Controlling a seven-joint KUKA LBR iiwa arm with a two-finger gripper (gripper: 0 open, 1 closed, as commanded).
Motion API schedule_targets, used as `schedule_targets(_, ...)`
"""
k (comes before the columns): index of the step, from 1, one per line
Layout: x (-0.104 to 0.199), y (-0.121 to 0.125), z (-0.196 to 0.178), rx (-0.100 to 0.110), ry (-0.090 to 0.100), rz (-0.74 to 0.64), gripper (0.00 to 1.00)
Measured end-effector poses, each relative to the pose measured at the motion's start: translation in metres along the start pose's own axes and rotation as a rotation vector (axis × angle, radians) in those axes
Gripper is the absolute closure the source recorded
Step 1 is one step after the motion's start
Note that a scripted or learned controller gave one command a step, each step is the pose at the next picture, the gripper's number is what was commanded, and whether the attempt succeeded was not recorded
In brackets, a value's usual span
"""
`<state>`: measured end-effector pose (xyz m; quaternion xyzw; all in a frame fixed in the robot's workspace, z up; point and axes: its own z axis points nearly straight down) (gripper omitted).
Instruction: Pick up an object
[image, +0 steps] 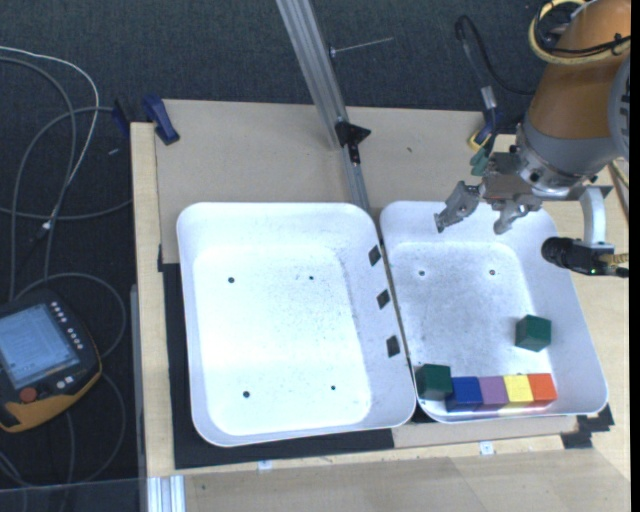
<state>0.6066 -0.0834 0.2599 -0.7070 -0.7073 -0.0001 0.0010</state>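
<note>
While up high over the far end of the right bin (575, 300), hangs the gripper (477, 213) with fingers spread open and nothing between them. Sits well apart from every block. Looks like the very start of the job: no block picked yet, only hovering.

Down at the near edge of that bin, lined up in a row and touching: a green block (433, 379), then a blue block (465, 391), a purple block (494, 389), a yellow block (518, 387) and an orange block (541, 386). Off by itself, a bit farther in, a second dark green cube (533, 332), with bare floor all around it.

Probably the easiest one to grab, that lone cube, with room for a finger on each side. Next, most likely: move toward the near end, line up over the cube, go down with fingers wide, then squeeze and lift. Harder with the row, packed tight against the wall.

Beside it, the left bin (200, 250), with no blocks inside.
</note>
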Motion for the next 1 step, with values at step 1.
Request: schedule_targets(1,-0.0808,-0.0075,0.0358,0.004,-0.004,0.008,0.00)
